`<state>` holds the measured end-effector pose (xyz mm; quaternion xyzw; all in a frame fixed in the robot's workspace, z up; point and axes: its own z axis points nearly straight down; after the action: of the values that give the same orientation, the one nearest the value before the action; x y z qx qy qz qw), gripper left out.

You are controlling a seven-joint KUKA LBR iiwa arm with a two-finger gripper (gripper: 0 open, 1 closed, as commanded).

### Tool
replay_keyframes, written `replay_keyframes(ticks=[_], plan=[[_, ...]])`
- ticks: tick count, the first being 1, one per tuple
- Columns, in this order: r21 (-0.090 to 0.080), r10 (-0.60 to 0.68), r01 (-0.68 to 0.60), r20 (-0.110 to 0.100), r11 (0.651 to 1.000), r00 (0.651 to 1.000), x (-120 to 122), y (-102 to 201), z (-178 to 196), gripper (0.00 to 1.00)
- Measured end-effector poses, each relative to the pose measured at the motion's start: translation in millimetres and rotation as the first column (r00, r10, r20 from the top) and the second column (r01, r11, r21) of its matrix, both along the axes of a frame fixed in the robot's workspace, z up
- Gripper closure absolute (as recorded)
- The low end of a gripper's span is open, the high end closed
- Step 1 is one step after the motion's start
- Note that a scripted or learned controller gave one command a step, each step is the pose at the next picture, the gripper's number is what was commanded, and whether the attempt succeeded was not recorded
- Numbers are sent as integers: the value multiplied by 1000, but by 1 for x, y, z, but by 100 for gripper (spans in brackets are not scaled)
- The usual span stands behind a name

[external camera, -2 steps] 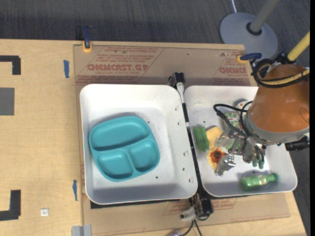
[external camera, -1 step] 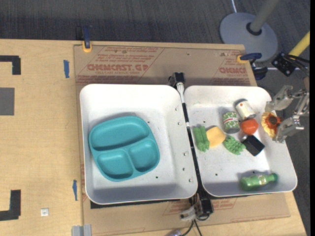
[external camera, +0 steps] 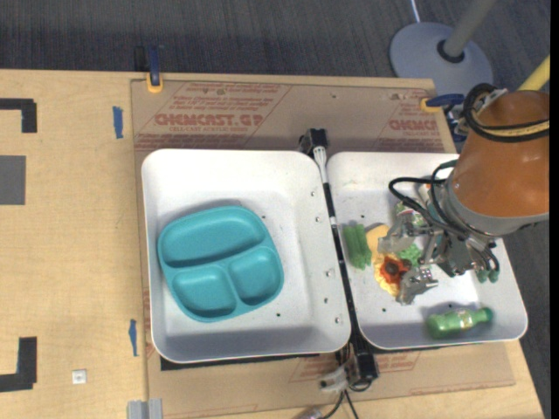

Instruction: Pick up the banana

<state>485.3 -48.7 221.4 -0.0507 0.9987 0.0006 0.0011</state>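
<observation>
Red print reading "CHEMCAST GP" runs across the brown protective sheet (external camera: pixel 262 112) under the bins, once at upper left; a second, partly hidden print shows at upper right.

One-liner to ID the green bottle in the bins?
Look in the right bin, the one the arm reaches into. Near its front edge, in front of the gripper, lies the green bottle on its side, apart from the pile under the gripper and longer than the green piece by the divider.
</observation>
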Motion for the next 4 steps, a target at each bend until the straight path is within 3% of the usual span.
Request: replay_keyframes(ticks=[1, 2, 3, 4], plan=[[-3, 340, -340, 6, 941, 941, 116, -47, 54, 100], [-3, 340, -340, 6, 941, 940, 116, -47, 55, 0], [-1, 643, -643, 1, 766, 766, 104, 5, -35, 0], [0, 537, -537, 1, 843, 843, 87, 93, -36, 0]])
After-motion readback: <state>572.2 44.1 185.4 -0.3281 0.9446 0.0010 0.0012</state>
